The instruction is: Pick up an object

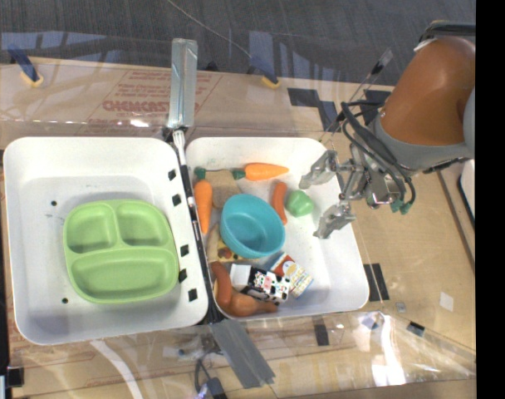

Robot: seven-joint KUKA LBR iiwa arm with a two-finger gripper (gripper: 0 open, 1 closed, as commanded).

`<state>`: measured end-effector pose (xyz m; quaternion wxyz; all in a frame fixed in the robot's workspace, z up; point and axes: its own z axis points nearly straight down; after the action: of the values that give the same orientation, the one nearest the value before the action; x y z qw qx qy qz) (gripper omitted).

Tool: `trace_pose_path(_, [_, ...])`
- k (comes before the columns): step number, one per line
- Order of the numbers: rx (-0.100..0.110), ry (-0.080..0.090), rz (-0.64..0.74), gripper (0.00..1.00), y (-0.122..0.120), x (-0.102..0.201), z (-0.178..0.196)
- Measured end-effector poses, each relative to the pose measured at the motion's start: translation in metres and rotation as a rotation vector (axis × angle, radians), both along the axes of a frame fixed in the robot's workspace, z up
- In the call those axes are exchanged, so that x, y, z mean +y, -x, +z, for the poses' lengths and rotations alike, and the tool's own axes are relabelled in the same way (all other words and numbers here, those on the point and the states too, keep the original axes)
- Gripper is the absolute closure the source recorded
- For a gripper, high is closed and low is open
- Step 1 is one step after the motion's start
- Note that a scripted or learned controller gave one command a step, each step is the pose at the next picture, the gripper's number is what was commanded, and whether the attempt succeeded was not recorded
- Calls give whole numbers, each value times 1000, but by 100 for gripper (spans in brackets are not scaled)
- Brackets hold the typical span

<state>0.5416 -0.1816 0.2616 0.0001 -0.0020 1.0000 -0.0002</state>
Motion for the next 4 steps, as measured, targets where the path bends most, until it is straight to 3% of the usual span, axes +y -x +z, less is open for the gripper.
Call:
trace_pose_path(1, [0, -1, 369, 0, 30, 44, 16])
trace_pose_path(2, [10, -5, 213, 0, -29, 74, -96])
trace_pose_path(3, [-7, 1, 66, 0, -29, 74, -132])
trace_pose_path(4, [-21, 4, -234, 0, -38, 82, -158])
